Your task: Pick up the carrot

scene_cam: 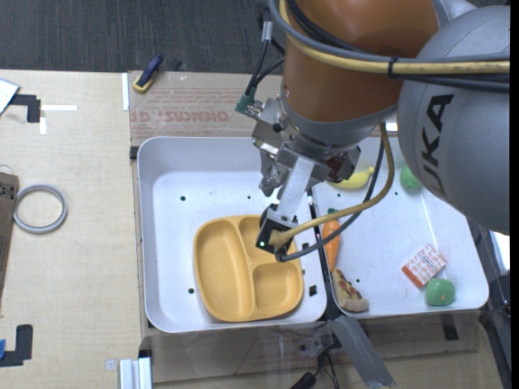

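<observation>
The carrot [331, 243] is an orange, tapered piece lying lengthwise in the right bin [466, 225], close against the wall that divides the two bins. My gripper [272, 186] hangs under the big orange-banded wrist, over the right part of the left bin [162, 217]. It sits just left of the carrot and slightly farther back, above the far rim of a yellow divided plate [235, 274]. The wrist and its cabling hide the gripper's tip, and nothing shows held in it.
The right bin also holds a banana [358, 177], a green item [410, 177] at the back, a red-and-white packet [423, 266], a green ball [439, 292] and a brownish food piece [349, 292] just in front of the carrot. A tape roll [38, 207] lies on the bench at left.
</observation>
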